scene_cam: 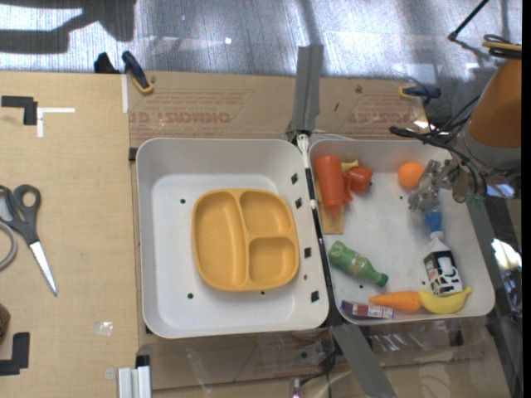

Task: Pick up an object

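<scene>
The right bin (pixel 390 222) holds several items: an orange ball (pixel 410 175), a red cylinder (pixel 330 181) beside a small red piece (pixel 358 178), a green bottle (pixel 357 264), a carrot (pixel 397 302), a banana (pixel 445 299) and a white bottle with a blue cap (pixel 440 259). My gripper (pixel 440 196) hovers at the bin's right side, just right of the orange ball and just above the bottle's blue cap. It looks open, with nothing between its fingers. A yellow divided plate (pixel 246 240) lies in the left bin (pixel 158 247).
A small red-and-white packet (pixel 357 309) lies at the right bin's front edge. Scissors (pixel 29 230) rest on the bench far left. Clamps (pixel 137 71) hold the cardboard behind the bins. A grey tape strip (pixel 305 89) runs back from between the two bins.
</scene>
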You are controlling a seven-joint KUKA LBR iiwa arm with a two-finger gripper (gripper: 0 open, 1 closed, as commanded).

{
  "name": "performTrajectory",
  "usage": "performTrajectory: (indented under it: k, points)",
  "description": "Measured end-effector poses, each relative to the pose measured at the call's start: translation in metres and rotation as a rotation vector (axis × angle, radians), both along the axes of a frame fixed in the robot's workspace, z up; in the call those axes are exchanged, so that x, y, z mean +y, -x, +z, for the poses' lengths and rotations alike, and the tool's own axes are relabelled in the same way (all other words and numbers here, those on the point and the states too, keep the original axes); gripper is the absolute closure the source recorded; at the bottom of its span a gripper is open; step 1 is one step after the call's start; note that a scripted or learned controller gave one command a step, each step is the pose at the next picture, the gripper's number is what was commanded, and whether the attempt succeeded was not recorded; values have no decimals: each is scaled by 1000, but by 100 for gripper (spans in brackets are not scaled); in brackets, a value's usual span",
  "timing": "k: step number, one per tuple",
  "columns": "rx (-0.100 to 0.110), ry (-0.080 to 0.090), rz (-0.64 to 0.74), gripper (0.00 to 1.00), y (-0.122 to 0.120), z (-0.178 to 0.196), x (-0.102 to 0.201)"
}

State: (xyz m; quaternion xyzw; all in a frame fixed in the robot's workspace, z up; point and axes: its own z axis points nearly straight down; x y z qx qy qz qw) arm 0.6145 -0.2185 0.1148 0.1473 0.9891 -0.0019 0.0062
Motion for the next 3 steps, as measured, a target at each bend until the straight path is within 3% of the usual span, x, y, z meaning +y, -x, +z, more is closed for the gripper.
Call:
performTrajectory:
  k: [1,2,3]
  points:
    - [0,0,0,0,0,0,0]
    - [13,-6,-41,0,1,-22,8]
    - [4,-2,-38,100,-1,-11,8]
